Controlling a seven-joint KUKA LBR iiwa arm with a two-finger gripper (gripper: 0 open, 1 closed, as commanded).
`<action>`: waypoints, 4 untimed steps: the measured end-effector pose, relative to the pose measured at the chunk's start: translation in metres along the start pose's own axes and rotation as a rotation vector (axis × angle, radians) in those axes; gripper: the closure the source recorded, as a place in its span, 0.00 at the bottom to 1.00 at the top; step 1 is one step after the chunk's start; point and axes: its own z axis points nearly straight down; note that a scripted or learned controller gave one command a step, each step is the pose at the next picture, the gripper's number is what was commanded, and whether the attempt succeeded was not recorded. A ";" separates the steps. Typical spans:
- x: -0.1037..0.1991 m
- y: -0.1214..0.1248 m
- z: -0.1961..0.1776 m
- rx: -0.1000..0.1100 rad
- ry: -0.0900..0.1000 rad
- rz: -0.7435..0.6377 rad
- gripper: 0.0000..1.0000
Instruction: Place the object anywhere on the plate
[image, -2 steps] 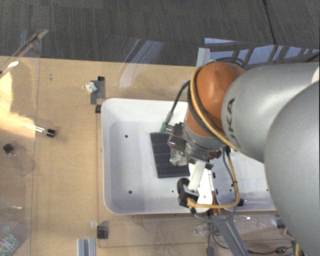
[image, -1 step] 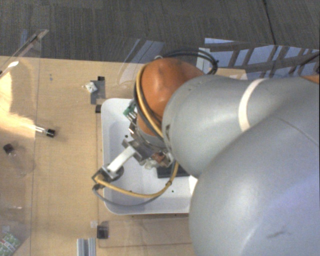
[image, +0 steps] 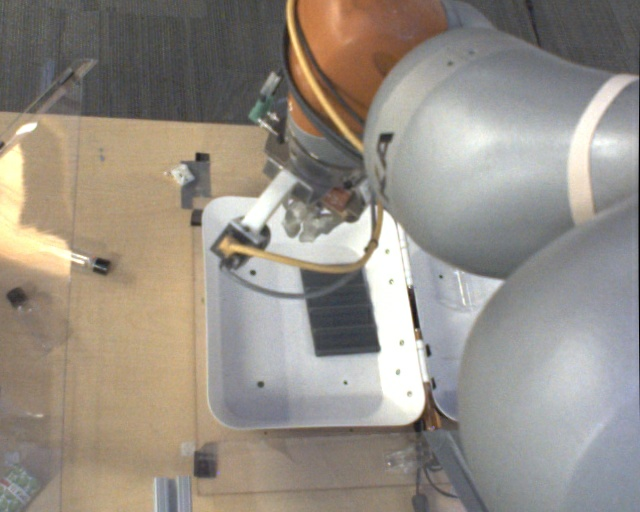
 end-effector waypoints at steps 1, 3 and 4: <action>0.000 0.000 0.001 0.000 -0.001 0.000 0.00; -0.024 -0.028 0.102 0.003 0.001 0.384 1.00; -0.012 -0.014 0.183 0.003 -0.005 0.009 1.00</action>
